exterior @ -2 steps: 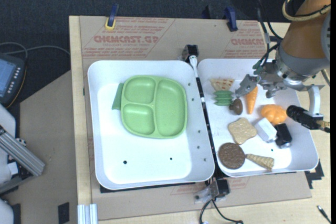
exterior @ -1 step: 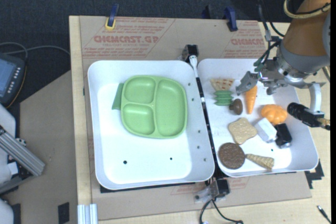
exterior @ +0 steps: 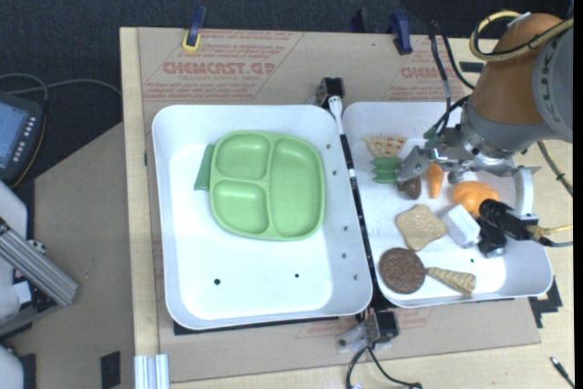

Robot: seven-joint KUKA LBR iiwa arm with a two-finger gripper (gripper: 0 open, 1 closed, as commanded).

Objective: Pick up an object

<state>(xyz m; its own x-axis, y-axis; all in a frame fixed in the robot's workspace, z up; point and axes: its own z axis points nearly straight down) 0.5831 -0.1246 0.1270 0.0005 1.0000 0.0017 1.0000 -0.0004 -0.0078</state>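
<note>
Down at the front of the right bin [exterior: 537, 282] lie a round brown cookie [exterior: 402, 270] and a pointy ice cream cone [exterior: 453, 279], close together. Just above them sits a tan slice of bread [exterior: 420, 226]. An orange fruit [exterior: 474, 196] rests near the arm [exterior: 515, 87]. A pizza slice [exterior: 385, 146] and a green thing [exterior: 386, 168] lie farther back. In the middle of this bin the gripper [exterior: 426, 170] is down among the toys, over a small carrot [exterior: 435, 179] and a brown bit [exterior: 412, 188]. I cannot tell if it grabs anything. Over in the left bin [exterior: 182, 269] sits a green plate [exterior: 268, 185] with three parts.
</note>
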